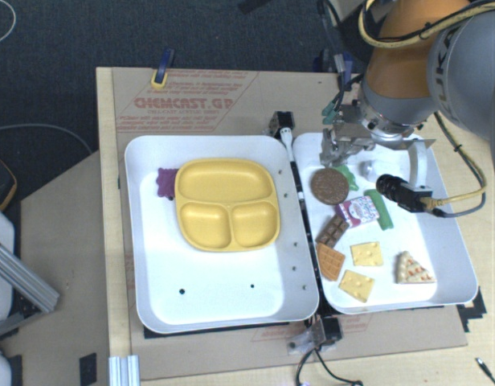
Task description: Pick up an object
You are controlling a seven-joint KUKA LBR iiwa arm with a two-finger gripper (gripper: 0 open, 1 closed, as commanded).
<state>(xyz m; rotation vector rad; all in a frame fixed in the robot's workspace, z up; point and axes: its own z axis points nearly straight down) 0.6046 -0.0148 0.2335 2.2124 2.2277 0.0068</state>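
The gripper [341, 153] is positioned over the far end of the right bin [460, 252], directly above a brown round cookie [330, 186]. Jaw opening cannot be told from this angle; nothing is seen held between them. The cookie is taken as the likely target. It lies flat on the bin floor, just beside a green strip [382, 210] and a pink-and-white wrapper [361, 210].

Handling is judged as light, stiff and thin, with a low edge that offers little purchase. A grasp across the diameter at the rim is advised. Neighbours are close, so finger clearance is limited. The yellow divided tray [227, 203] sits in the left bin [143, 240].
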